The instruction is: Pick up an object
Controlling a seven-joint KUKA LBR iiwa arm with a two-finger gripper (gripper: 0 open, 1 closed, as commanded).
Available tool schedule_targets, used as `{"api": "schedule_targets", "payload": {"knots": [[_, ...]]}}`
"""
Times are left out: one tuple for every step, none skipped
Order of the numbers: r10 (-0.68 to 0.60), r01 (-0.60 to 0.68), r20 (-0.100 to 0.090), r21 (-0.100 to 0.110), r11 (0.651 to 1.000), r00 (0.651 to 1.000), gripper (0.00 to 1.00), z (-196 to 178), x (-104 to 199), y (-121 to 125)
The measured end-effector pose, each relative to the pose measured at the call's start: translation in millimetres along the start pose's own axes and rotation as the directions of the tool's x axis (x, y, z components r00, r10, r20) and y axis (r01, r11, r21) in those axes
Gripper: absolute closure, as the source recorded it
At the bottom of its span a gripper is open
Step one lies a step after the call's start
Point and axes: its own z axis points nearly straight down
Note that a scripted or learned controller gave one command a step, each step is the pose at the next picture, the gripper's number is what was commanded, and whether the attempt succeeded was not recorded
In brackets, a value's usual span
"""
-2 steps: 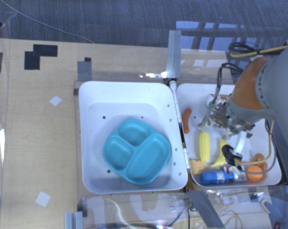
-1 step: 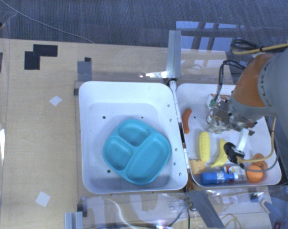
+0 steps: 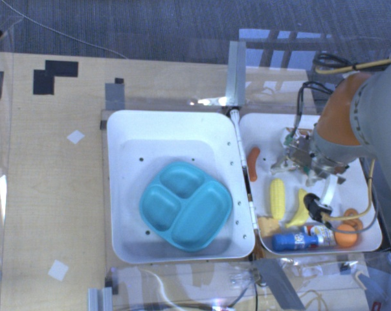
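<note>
My gripper hangs low over the right bin, near its middle. Left of it lies a small red sausage. A yellow corn cob lies just below and left of the gripper, and a banana lies beside the cob, partly under the wrist. Along the bin's front wall lie a blue bottle, an orange ball and a tan piece. I see nothing between the gripper and these objects that shows a hold.
The left bin holds a light blue divided plate. A metal post stands behind the wall shared by the two bins. The arm's grey body and orange band cover the right bin's right side.
</note>
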Motion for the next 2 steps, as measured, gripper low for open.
{"api": "schedule_targets", "payload": {"knots": [[0.000, 0.000, 0.000, 0.000, 1.000, 1.000, 0.00, 0, 0, 0], [-0.101, 0.101, 0.001, 0.007, 0.995, 0.995, 0.00, 15, 31, 59]]}}
